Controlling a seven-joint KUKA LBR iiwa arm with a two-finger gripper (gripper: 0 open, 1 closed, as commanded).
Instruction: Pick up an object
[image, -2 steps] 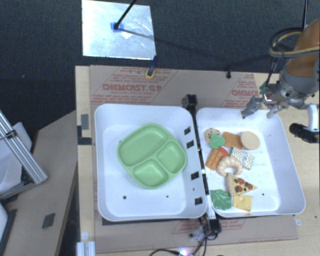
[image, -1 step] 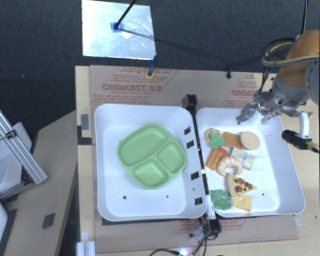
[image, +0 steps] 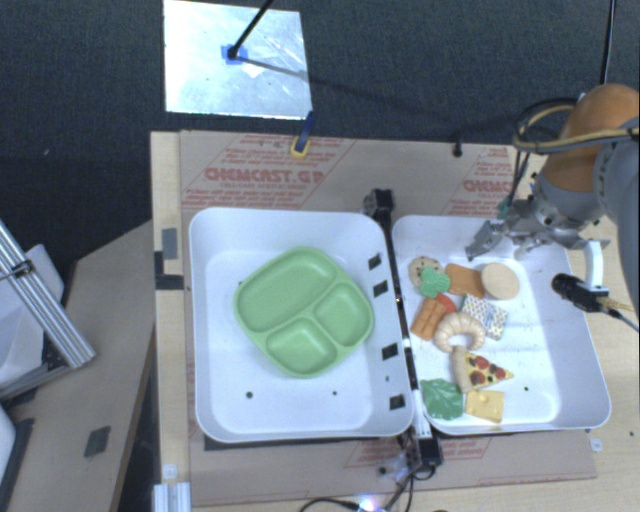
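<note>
Toy food lies piled in the left half of the right bin: a speckled cookie, a tan cracker, a pale round bun, a carrot, a patterned square, a croissant, a pizza slice, a green leaf and a cheese wedge. My gripper hovers over the bin's back edge, just behind the bun and cracker. Its fingers are spread, with nothing between them.
The left bin holds a green divided plate. Black clips run down the ridge between the bins. A foil sheet lies behind the bench. Bare floor shows on the right bin's right side.
</note>
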